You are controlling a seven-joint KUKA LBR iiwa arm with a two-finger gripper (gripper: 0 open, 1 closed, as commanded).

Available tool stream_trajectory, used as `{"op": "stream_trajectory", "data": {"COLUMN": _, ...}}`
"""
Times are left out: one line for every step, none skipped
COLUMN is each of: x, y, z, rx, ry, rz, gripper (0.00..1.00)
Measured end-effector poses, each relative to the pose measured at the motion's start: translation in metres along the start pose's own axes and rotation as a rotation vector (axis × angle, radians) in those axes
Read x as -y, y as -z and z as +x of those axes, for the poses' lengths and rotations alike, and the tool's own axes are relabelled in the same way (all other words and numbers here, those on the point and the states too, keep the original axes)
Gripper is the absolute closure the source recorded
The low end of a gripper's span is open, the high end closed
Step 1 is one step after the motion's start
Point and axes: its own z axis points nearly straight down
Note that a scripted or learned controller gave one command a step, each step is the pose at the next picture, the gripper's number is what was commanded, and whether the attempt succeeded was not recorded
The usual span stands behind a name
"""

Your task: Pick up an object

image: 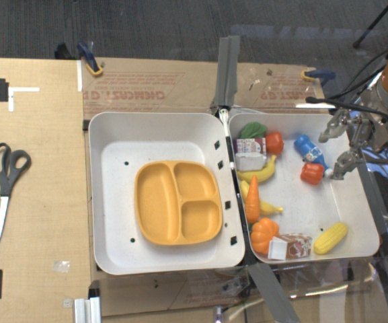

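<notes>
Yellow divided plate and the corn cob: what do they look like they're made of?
The yellow divided plate looks like moulded plastic with a matte, even colour and rounded compartment ridges. The corn cob seems to be toy plastic too, smooth and slightly glossy, though soft rubber or foam can't be ruled out from this view.

2 white bins (106, 200) on counter. 1 yellow divided plate (178, 202). 1 banana (261, 173), 1 carrot (253, 199), 1 corn cob (330, 238), 1 orange pumpkin (263, 233), 1 blue bottle (308, 148), 2 red veg (312, 173), approx. 1 pr scissors (7, 180).
</notes>
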Motion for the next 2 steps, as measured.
{"op": "stream_trajectory", "data": {"x": 0.005, "y": -0.127, "z": -0.038, "rx": 0.001, "ry": -0.004, "rz": 0.000, "gripper": 0.00}}
{"op": "stream_trajectory", "data": {"x": -0.002, "y": -0.141, "z": -0.045, "rx": 0.004, "ry": -0.148, "rz": 0.000, "gripper": 0.00}}
